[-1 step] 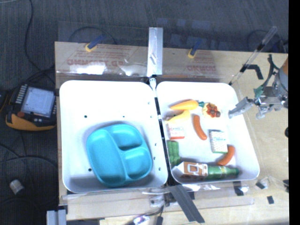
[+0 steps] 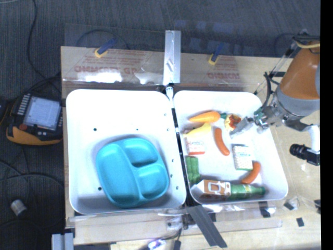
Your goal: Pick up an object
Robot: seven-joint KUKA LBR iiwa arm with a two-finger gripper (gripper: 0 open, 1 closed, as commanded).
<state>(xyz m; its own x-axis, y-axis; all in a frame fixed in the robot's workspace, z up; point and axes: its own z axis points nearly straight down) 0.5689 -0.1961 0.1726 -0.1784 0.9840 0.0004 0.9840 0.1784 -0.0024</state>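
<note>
- I've got the arm coming in from the right, gripper sitting over the upper right part of the right bin
- that bin's packed: a carrot, two sausages, a green bottle along the near wall, a couple of small cartons
- left bin has a blue divided tray in it
- teach pendant on the floor, far left

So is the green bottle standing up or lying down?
Lying down. The green bottle rests on its side along the near wall of the right bin.
</note>
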